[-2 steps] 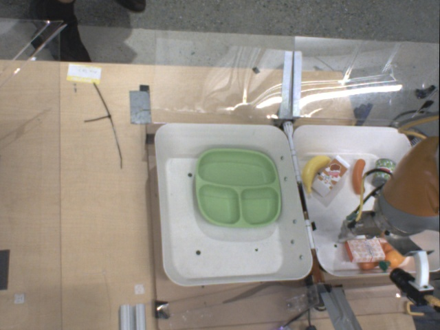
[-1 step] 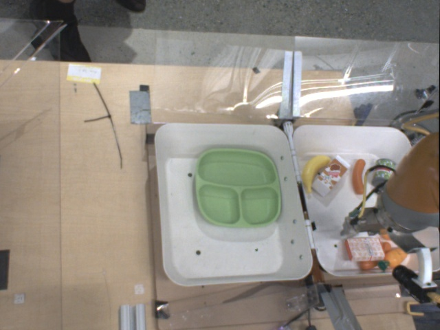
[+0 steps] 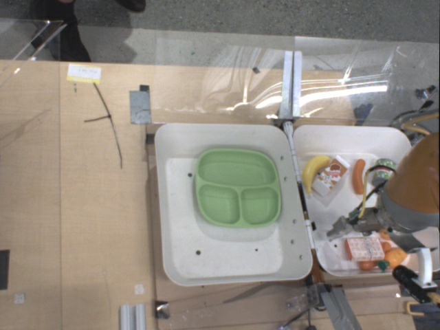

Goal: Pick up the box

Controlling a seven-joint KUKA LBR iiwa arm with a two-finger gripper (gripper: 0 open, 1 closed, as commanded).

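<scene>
A small white box with a red picture (image 3: pixel 331 177) lies in the right bin (image 3: pixel 344 137), just right of a banana (image 3: pixel 313 171). A second flat pack, red and white (image 3: pixel 362 247), lies near that bin's front edge. My gripper (image 3: pixel 342 227) hangs low over the right bin, between the two, closer to the red and white pack and just to its upper left. The grey arm with its orange band (image 3: pixel 418 179) covers the bin's right side. Nothing shows as held.
A red sausage (image 3: pixel 358 176) and a small can (image 3: pixel 382 166) lie behind the gripper. Orange fruit pieces (image 3: pixel 393 256) sit by the front pack. The left bin (image 3: pixel 172 253) holds a green divided plate (image 3: pixel 238 186). A metal divider (image 3: pixel 292 91) stands between the bins.
</scene>
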